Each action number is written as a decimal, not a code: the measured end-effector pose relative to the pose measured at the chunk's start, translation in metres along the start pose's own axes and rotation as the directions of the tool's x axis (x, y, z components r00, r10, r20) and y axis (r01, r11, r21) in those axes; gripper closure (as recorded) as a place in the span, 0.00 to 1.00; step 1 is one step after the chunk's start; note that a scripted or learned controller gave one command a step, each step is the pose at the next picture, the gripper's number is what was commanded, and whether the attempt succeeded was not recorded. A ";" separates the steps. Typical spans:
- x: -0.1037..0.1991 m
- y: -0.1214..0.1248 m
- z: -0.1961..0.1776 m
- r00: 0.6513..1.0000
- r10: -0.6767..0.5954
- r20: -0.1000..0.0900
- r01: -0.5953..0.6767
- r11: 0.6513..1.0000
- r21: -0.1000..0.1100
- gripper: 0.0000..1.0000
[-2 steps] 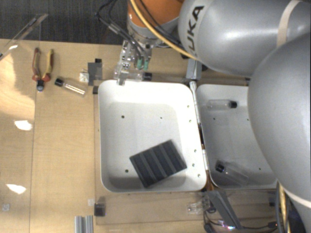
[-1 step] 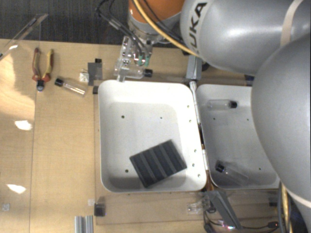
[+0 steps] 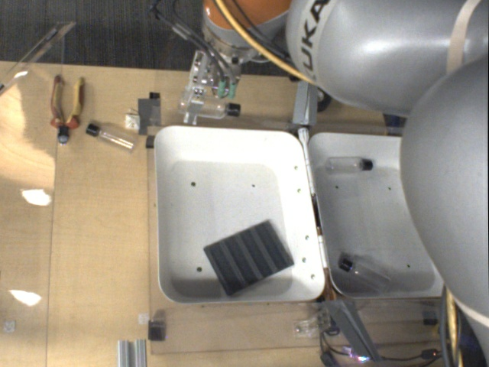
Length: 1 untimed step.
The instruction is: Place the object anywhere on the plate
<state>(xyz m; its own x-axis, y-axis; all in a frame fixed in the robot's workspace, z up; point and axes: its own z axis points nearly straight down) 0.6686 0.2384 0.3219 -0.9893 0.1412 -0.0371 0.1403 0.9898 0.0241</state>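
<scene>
The dark ribbed plate (image 3: 248, 256) lies in the near half of the left bin (image 3: 164, 205). Well beyond the plate, past the far rim, the gripper (image 3: 212, 96) hangs at a clear black-capped tube (image 3: 216, 111), likely the object; whether it has hold of it I cannot tell. Lift clear of the rim, then release low over the plate's middle, along its ribs.
</scene>
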 end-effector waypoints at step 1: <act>0.023 -0.008 0.051 0.999 -0.005 -0.031 0.006 1.000 0.019 1.00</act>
